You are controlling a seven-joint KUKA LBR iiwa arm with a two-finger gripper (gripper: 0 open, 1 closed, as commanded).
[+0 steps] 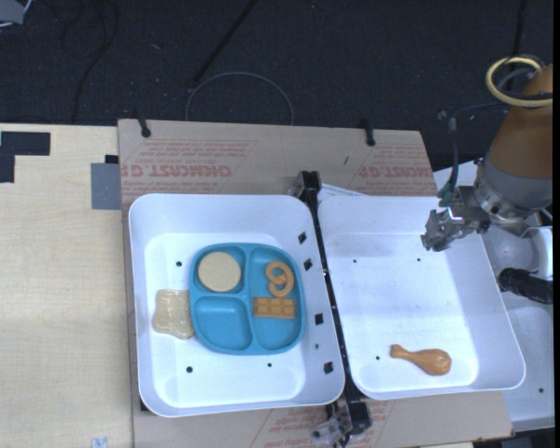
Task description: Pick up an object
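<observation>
Pincer above right bin rim — grip state unreadable, probably empty; drumstick lies apart, ungrasped.

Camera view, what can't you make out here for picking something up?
- Gripper: small and dark, so finger state is unclear.
- Arm: cut off by the right edge.
- Pale piece beside the blue tray: too blurred to identify.
- Drumstick: underside hidden.
</observation>
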